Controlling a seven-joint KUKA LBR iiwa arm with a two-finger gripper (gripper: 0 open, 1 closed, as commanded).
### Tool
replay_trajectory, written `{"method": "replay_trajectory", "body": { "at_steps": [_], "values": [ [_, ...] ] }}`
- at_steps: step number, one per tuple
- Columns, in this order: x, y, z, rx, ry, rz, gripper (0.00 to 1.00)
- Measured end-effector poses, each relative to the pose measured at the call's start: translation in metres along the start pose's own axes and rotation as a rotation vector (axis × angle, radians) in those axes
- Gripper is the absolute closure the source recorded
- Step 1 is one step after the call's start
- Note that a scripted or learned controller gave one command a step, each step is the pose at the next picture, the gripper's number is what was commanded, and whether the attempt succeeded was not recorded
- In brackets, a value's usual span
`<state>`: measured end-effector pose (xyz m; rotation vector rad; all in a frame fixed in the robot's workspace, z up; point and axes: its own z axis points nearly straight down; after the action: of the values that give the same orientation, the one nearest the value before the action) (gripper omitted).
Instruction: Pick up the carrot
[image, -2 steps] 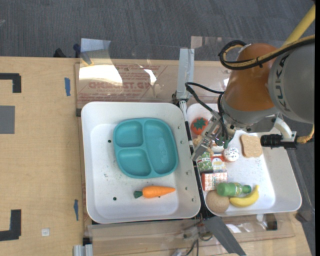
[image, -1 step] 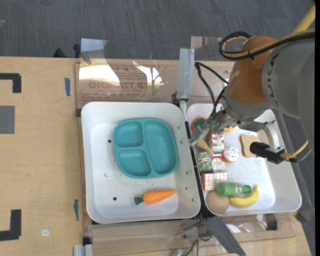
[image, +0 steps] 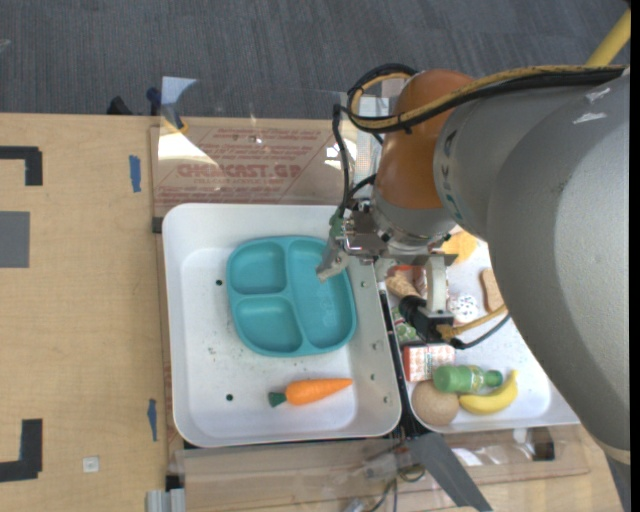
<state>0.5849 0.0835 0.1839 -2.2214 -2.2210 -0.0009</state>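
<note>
**Carrot at rest in left bin; pincer poised above plate**

The carrot (image: 312, 391) lies flat on the floor of the left bin (image: 190, 330), in its near part, close to the near rim. Its green top points left and its orange tip points right. Nothing touches it. It is separate from the teal plate (image: 290, 296), which sits just beyond it on the far side.

The plate has three compartments and takes up the middle of the left bin. No item is seen in any compartment.

The arm (image: 420, 150) reaches in from the right, with its orange band above the divide between the two bins. The pincer (image: 335, 258) is above the far right corner of the plate, beside the wall shared by the bins. It is well apart from the carrot and holds nothing that can be seen. At this angle I cannot tell whether it is apart or together.

The right bin (image: 530, 385) is partly hidden by the arm. In its near part a banana (image: 490, 395), a green bottle (image: 465, 379) and a round brown item (image: 436, 402) lie close together. A small red-and-white carton (image: 425, 357) sits just beyond them.

Both bins stand on the brown bench (image: 80, 330).
</note>
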Motion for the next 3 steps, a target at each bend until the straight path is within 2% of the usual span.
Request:
{"method": "replay_trajectory", "body": {
  "at_steps": [1, 2, 3],
  "values": [
    [-0.079, 0.082, 0.000, 0.001, -0.004, 0.067, 0.00],
    [-0.025, 0.063, 0.063, -0.014, -0.014, 0.120, 0.00],
    [-0.038, 0.063, 0.054, -0.009, -0.034, 0.130, 1.00]
  ]
}}
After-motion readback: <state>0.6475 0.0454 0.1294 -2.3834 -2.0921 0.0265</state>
